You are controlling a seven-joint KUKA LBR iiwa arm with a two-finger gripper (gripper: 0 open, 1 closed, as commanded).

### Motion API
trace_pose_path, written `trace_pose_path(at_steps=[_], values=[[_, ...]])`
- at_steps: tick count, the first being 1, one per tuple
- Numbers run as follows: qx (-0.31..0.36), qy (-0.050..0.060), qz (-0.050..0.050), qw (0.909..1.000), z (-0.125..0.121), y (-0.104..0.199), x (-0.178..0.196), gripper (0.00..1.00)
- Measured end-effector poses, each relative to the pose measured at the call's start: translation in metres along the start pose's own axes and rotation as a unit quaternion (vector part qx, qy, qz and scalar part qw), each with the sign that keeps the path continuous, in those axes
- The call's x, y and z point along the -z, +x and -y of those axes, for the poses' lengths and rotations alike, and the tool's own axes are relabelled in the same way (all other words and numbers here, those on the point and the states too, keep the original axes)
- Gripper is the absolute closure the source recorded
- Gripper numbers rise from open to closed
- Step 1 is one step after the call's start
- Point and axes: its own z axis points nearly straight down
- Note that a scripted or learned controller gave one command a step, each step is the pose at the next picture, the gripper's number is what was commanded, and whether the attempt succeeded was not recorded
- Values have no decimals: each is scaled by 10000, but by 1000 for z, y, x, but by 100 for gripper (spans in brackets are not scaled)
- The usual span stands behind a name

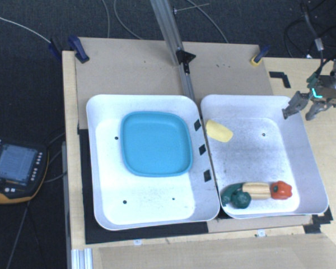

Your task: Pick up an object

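Note:
My gripper [303, 108] hangs over the far right rim of the right bin [302, 144], its two fingers spread apart with nothing between them. A pale yellow object [219, 131] lies at the right bin's upper left. Along that bin's near edge sit a dark green object [236, 197], a tan cylinder [256, 190] and a red object [280, 190], side by side and touching. All of them lie well away from the gripper, to its left and nearer the front.
The left bin [103, 150] holds a square blue plate [156, 143]. A metal post [169, 24] slants down to the gap between the bins. Blue and yellow clamps sit at the bench's back corners. A handheld pendant [14, 170] lies off the bench at left.

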Motion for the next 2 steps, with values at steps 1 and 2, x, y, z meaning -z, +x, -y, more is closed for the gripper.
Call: trace_pose_path(at_steps=[1,2], values=[[0,0,0,10000,0,0,0,0],[2,20,-5,10000,1,10,-48,0]])
